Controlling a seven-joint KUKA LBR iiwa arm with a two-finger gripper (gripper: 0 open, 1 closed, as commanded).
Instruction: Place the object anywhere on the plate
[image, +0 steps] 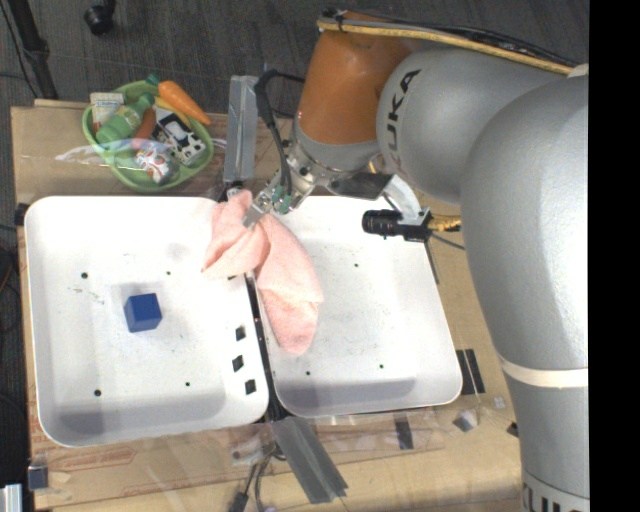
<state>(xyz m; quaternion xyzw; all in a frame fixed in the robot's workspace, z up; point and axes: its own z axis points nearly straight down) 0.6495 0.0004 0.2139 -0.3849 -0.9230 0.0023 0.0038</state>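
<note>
A pink cloth (278, 272) hangs bunched from my gripper (268, 205) over the ridge between the two bins. Its top is pinched between the fingers, one flap spreads over the left bin's right edge, and the longer tail lies down into the right bin (390, 340). The gripper is shut on the cloth's upper fold, near the back of the bins. A small blue cube (143, 311) sits on the floor of the left bin (90, 380), well left of the gripper.
A green bowl (150, 140) with toy food, including a carrot, stands behind the left bin. A black fitting (398, 224) on the arm juts over the back of the right bin. The arm's large grey body covers the right side.
</note>
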